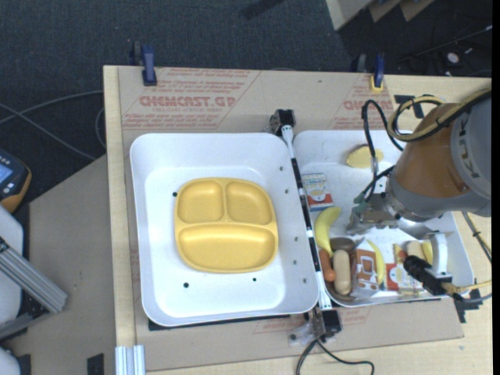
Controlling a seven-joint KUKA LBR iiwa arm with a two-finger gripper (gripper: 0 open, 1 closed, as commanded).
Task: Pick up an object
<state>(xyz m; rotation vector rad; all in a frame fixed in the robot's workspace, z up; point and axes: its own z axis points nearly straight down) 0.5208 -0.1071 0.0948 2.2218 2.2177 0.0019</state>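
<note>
Arm [437, 162] bent down over right bin [461, 268], gripper [367, 219] near curved smooth banana [324, 226]; jaws' state unclear.

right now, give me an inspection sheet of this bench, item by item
surface: bench bearing left bin and right bin
job's things: banana, hot dog, carton, packets, yellow piece, all in right bin
clutter: yellow tray in left bin
grippers: gripper low over right bin; arm covers it
cables: black cable by arm; cables on floor
surroundings: blue clamps at far edge
</note>
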